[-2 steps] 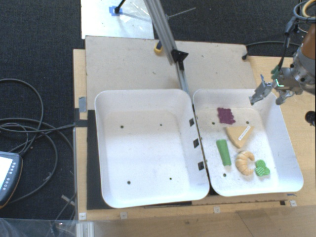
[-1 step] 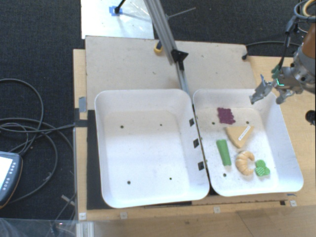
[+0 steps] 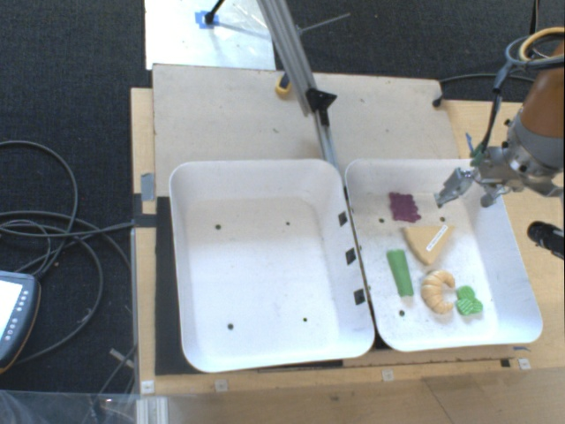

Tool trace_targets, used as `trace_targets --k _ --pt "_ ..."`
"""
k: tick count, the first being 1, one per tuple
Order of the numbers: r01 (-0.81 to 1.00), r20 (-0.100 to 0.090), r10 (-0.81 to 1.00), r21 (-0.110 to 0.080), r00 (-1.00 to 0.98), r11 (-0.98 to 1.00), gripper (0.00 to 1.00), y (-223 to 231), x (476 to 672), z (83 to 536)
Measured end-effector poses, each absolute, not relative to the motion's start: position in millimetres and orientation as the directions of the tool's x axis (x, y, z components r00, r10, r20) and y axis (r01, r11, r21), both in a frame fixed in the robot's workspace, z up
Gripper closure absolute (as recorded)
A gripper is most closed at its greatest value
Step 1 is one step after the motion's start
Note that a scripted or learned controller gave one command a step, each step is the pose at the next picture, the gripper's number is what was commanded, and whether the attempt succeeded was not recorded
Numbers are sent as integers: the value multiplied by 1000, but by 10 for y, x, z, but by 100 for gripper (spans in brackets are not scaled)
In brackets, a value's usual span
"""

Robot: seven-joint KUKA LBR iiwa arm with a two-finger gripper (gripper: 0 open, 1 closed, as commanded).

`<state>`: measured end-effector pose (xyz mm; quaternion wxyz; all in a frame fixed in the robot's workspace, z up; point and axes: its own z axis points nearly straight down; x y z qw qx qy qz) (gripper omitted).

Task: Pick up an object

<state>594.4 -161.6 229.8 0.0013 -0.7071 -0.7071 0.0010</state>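
In the right bin (image 3: 508,237) lie a purple grape bunch (image 3: 404,206), a tan cheese wedge (image 3: 427,240), a green cucumber stick (image 3: 400,272), a golden croissant (image 3: 438,290) and a small green leafy piece (image 3: 469,301). My gripper (image 3: 470,188) hangs over the bin's upper right part, above and to the right of the cheese wedge, apart from it. Its two fingers are spread and nothing sits between them.
The left bin (image 3: 190,188) sits beside the right one, with a black-tabbed divider edge between them. A slanted metal pole (image 3: 291,47) crosses the board behind the bins. Cables and a pendant lie on the dark floor at left.
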Motion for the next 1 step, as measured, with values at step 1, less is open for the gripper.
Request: trace_targets --k 1 --pt "1000 1 1000 -4 -1 1 0 -1636 5849 1727"
